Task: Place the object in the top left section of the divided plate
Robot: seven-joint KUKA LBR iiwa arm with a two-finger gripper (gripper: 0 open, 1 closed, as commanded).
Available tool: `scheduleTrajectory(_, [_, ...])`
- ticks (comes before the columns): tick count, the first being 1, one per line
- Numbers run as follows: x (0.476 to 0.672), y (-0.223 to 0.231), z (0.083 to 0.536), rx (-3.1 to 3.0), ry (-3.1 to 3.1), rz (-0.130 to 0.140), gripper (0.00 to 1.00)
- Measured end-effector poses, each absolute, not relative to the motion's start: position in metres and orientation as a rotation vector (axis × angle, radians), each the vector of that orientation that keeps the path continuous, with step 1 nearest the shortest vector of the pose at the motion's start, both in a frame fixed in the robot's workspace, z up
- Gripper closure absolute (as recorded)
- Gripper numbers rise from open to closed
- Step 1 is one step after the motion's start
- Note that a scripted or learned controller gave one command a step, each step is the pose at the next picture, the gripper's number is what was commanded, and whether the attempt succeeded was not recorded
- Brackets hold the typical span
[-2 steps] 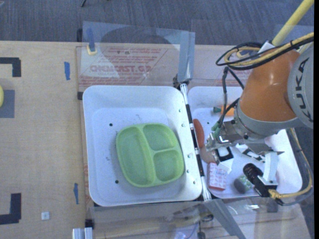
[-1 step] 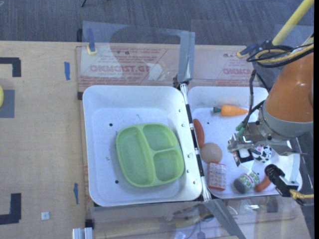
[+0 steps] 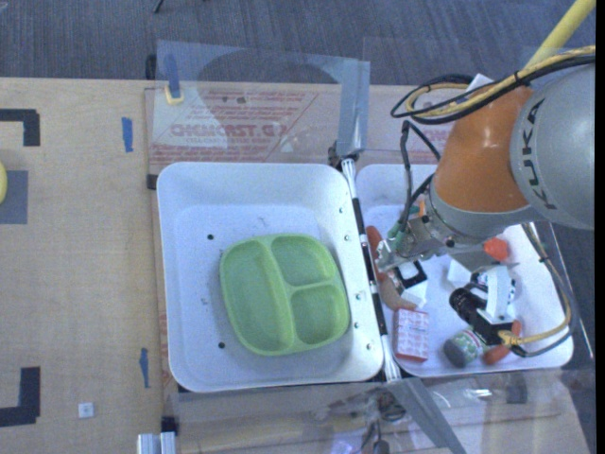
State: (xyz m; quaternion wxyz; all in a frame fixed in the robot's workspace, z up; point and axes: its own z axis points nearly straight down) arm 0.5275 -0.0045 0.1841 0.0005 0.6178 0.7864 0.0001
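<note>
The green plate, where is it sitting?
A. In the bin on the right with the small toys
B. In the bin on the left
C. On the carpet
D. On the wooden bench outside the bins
B: the green plate lies flat in the left bin, apart from the small items crowded in the right bin.

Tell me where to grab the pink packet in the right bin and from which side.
Judging from the camera view, take the pink packet across its two long edges, coming straight down from above. It lies flat on the right bin floor, narrow enough across, with its long axis running roughly up-down in the image. The bin wall on its left may crowd one finger, so a slight rightward offset could help.
</note>
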Motion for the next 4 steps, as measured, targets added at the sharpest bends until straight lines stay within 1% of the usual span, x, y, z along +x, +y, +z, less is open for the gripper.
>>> scheduleTrajectory(1, [0.564, 0.035, 0.187, 1.937, 2.466, 0.004, 1.0])
scheduleTrajectory(2, [0.594, 0.106, 0.177, 1.777, 2.587, 0.003, 1.0])
scheduleTrajectory(3, [0.629, 0.073, 0.3, 1.87, 2.521, 0.001, 1.0])
scheduleTrajectory(4, [0.629, 0.074, 0.3, 1.87, 2.522, 0.001, 0.0])
